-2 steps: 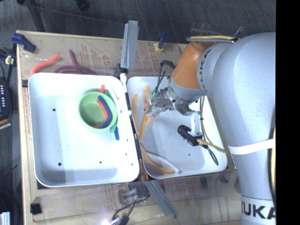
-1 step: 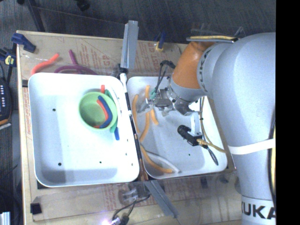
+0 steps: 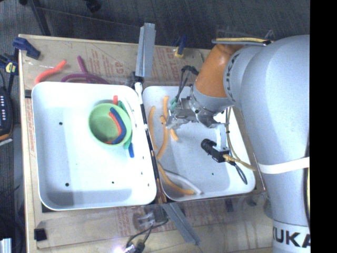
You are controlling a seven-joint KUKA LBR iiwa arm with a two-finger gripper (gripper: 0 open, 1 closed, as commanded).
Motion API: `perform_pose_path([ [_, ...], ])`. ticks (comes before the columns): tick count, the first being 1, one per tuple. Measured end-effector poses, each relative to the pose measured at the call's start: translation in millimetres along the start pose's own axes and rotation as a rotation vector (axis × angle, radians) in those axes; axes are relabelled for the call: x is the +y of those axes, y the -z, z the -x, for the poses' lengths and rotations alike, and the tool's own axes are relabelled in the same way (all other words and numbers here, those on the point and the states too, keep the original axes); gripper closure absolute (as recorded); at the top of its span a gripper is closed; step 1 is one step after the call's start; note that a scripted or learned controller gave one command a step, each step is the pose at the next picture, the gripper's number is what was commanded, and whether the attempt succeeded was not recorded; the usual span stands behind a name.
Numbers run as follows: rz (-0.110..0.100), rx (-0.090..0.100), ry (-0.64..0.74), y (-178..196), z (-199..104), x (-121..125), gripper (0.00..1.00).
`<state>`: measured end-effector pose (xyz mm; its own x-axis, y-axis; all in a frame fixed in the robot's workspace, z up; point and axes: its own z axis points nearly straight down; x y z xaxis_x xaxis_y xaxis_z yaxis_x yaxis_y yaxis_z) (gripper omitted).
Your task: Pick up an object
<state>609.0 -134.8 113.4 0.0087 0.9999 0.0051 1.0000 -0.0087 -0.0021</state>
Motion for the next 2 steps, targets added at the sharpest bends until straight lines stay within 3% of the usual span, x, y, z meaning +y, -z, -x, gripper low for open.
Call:
perform_pose_path([
  [1,0.000,0.000,0.000,0.0,-0.1,0.0,0.00],
  [2,0.001,0.001,0.000,9.8,-0.2,0.3,1.00],
])
